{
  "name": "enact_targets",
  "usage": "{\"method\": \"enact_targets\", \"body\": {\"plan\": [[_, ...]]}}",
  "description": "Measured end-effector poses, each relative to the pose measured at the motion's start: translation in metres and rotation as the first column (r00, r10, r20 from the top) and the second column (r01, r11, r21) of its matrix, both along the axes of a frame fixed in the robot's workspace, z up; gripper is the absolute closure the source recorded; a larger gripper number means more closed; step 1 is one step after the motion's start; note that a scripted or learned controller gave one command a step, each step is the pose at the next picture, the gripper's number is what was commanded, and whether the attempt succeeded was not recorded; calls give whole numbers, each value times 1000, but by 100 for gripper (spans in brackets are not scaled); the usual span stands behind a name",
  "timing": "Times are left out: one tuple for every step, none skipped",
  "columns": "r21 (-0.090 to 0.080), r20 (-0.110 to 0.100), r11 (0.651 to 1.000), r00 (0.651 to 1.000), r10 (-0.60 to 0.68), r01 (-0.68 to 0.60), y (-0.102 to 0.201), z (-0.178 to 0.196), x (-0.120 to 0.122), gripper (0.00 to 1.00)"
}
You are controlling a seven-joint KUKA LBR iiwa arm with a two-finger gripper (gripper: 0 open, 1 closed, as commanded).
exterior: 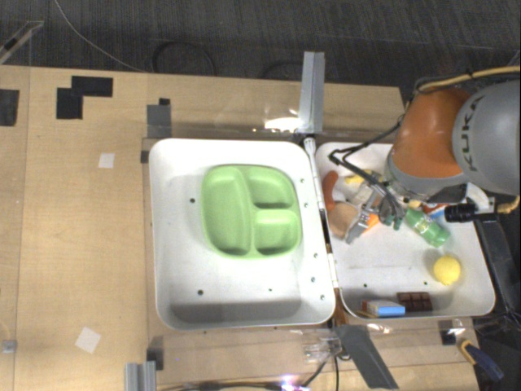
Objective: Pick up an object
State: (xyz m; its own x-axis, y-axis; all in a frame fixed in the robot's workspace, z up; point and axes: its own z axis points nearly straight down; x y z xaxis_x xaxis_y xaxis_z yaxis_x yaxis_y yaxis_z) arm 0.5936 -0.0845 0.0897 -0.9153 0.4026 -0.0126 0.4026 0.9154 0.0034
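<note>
The right-hand bin (pixel 468 300) at centre right of the frame holds the loose objects. A yellow ball (pixel 446 270) lies toward its lower right, apart from the rest. A green bottle-like item (pixel 429 227) lies tilted above and just left of the ball, near the arm's wrist. Along the bin's lower edge sit a blue-and-orange flat piece (pixel 384 309) and, just right of it, a dark brown block (pixel 416 302). At the bin's upper left, close to the wall shared with the other bin, lie an orange-red oblong thing (pixel 329 188) and a tan, rounded object (pixel 343 215), with a small yellowish item (pixel 352 183) above them.

The hand (pixel 360 225) hangs over the left-middle of this bin, right beside the tan object; whether its fingers are spread or pressed together cannot be told, and nothing is clearly seen between them. The grey arm (pixel 488 137) with its orange band (pixel 431 133) comes in from the upper right.

The left-hand bin (pixel 175 243) holds a light green divided tray (pixel 248 208) near its middle. Both bins rest on a pale wooden surface (pixel 73 243), which bears black squares (pixel 81 94) at upper left.
</note>
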Motion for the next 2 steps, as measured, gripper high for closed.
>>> {"method": "enact_targets", "body": {"plan": [[5, 4, 983, 983, -183, 183, -3, 0, -15, 0], [2, -1, 998, 998, -64, 64, 1, -1, 43, 0]]}}
